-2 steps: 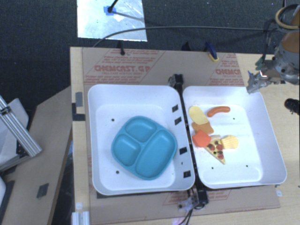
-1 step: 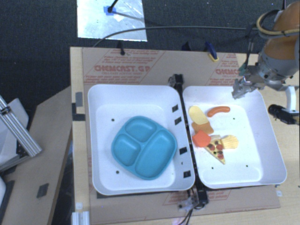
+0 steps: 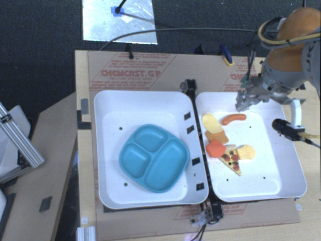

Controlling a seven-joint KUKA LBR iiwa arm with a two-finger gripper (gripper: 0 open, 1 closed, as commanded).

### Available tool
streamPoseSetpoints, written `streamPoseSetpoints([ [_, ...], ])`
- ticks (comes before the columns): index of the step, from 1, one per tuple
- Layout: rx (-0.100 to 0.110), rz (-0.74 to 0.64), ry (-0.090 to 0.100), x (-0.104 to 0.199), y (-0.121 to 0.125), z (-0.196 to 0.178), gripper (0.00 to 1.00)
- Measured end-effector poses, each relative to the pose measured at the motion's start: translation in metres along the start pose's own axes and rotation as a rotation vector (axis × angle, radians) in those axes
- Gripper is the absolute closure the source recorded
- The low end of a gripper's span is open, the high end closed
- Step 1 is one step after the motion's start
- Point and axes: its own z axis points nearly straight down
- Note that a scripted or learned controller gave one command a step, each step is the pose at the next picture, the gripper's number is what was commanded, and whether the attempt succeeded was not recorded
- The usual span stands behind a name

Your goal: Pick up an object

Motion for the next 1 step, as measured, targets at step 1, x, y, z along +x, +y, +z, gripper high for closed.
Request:
streamPoseSetpoints([
  [1, 0.002, 0.000, 0.001, 0.0503, -0.0326, 0.0050, 1.00],
])
